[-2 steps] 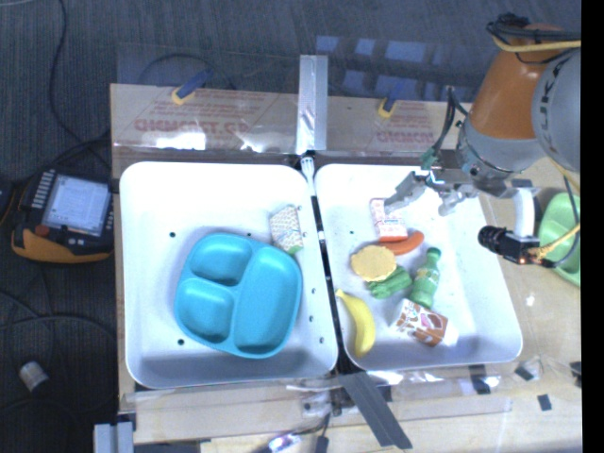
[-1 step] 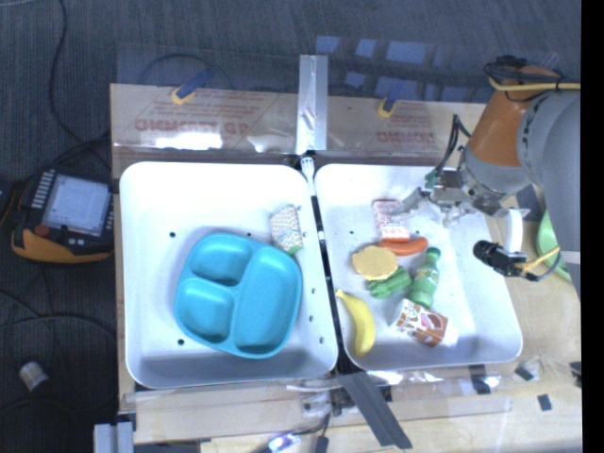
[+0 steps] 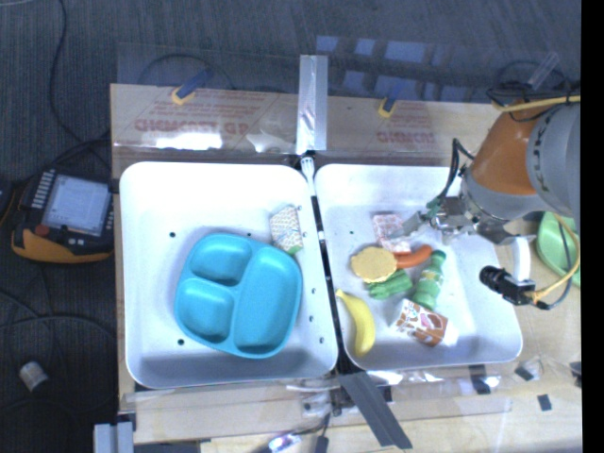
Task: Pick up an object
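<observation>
The gripper (image 3: 427, 217) hangs over the right bin (image 3: 491, 343), just above a carrot (image 3: 412, 256) and a pink packet (image 3: 386, 226). Whether it grasps anything cannot be told. A cookie (image 3: 374, 264), bottle (image 3: 428, 284), banana (image 3: 358, 320) and carton (image 3: 421, 323) lie nearby.

Grey arm (image 3: 557, 159) — orange band, black cable, metal wrist.

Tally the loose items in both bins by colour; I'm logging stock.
Yellow: 2, curved plastic banana and round waffle-like disc
Green: 2, bottle and pod
Orange: 1, carrot
Blue: 1, divided plate
Patterned packets: 3
Total: 9
</observation>
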You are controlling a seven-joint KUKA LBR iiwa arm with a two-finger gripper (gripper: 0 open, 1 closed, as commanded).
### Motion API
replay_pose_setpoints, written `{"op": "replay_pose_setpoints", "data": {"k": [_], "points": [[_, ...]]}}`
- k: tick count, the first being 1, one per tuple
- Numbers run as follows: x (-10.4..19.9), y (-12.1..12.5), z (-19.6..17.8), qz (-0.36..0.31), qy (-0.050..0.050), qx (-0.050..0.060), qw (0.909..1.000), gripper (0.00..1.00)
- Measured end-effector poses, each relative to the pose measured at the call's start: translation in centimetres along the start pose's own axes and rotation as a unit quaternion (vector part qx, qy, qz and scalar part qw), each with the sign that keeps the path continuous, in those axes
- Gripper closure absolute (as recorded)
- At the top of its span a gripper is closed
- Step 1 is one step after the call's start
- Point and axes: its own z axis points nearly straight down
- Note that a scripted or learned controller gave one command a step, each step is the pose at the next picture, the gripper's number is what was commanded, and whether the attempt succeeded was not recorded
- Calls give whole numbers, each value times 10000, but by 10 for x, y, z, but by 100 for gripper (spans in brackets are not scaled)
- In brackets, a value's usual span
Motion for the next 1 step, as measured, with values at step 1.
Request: {"op": "replay_pose_setpoints", "data": {"k": [1], "points": [[-15, -40, 0, -229, 17, 5, 9997, 0]]}}
